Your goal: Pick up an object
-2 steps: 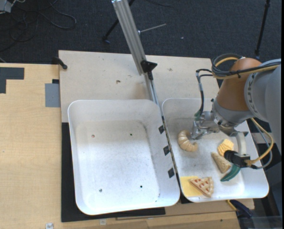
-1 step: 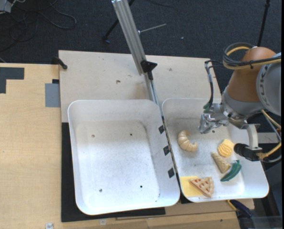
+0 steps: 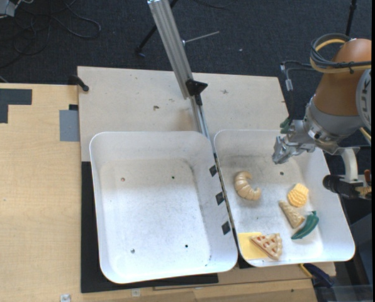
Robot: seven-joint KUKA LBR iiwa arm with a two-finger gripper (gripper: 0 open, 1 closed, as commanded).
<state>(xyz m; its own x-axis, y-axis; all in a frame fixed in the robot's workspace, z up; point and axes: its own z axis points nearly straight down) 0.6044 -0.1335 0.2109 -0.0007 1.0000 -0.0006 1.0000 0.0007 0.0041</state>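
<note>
Nothing picked yet — gripper point(image 3: 282, 154) hovers over right bin point(image 3: 338, 247), can't tell if spread or pinched. Croissant point(image 3: 247, 186), waffle slice point(image 3: 267, 244), green pepper point(image 3: 306, 226) etc. lie untouched — descent, grasp, lift all left.

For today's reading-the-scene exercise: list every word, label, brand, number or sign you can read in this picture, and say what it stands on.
None can be read.
The right bin and the toy foods in it, the croissant, the waffle piece and the green pepper, carry no lettering.
The left bin, the metal post and the gripper show no legible marks either.
</note>
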